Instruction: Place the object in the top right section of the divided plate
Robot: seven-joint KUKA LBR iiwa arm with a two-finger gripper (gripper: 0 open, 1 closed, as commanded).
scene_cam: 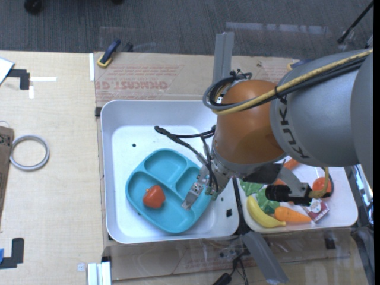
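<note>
**Desk:** Camera view, from the top. What sits where?

**Photographer:** The left bin (110, 177) holds a teal divided plate (173, 221), turned at a slant near the bin's centre. A small red object (154, 196), round and tomato-like, lies in the plate's largest section, at about 8 o'clock on the plate. The grey arm (314, 117), with its orange band (246, 123), reaches in from 3 o'clock and hangs its gripper (195, 193) low over the plate's rim at about 4 o'clock.

**Desk:** Is the gripper holding anything?

**Photographer:** Nothing shows in it. The red object is well apart from it, across the plate. From this angle it cannot be told whether the gripper is spread or closed.

**Desk:** Why is the object there, if the task names the top right section?

**Photographer:** Judging by the layout, it rests in the wrong compartment. The two smaller sections, toward 12 and 2 o'clock on the plate, look bare. The placement reads as not yet done.

**Desk:** And the right bin (347, 214)?

**Photographer:** The wrist hides part of it. A banana (261, 214) and a carrot (291, 215) lie at its 6 o'clock edge, among other toy food too hidden to name. They appear to be spare stock.

**Desk:** The next move?

**Photographer:** Probably a shift toward 9 o'clock to reach the red object. A round thing on a smooth plate may roll when nudged.
</note>
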